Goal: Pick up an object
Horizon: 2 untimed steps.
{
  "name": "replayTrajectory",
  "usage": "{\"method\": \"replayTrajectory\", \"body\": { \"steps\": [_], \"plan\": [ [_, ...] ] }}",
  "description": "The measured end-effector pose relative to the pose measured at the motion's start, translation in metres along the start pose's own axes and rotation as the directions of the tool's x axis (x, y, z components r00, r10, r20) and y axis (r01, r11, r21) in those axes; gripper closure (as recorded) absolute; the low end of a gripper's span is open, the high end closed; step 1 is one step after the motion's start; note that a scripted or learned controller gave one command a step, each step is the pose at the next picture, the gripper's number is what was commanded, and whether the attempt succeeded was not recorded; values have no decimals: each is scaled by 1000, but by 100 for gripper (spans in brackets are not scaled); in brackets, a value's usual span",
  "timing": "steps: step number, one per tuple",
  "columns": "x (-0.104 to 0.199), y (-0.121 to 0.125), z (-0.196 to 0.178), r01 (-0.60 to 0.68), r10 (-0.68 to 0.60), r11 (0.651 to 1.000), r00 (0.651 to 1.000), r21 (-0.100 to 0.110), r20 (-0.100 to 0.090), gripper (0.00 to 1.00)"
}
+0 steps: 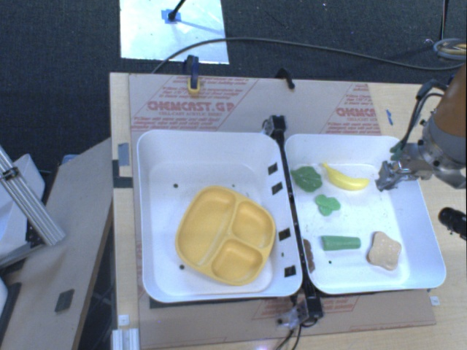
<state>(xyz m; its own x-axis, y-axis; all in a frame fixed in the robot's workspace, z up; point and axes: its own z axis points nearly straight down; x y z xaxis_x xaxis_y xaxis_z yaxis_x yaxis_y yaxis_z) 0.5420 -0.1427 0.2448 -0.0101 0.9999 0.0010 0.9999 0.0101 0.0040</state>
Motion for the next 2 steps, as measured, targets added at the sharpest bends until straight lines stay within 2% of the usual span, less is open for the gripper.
{"method": "replayTrajectory", "body": {
  "steps": [2],
  "plan": [
    [100, 10, -6, 0, 0, 1000, 1000, 2, 0, 100]
  ]
}}
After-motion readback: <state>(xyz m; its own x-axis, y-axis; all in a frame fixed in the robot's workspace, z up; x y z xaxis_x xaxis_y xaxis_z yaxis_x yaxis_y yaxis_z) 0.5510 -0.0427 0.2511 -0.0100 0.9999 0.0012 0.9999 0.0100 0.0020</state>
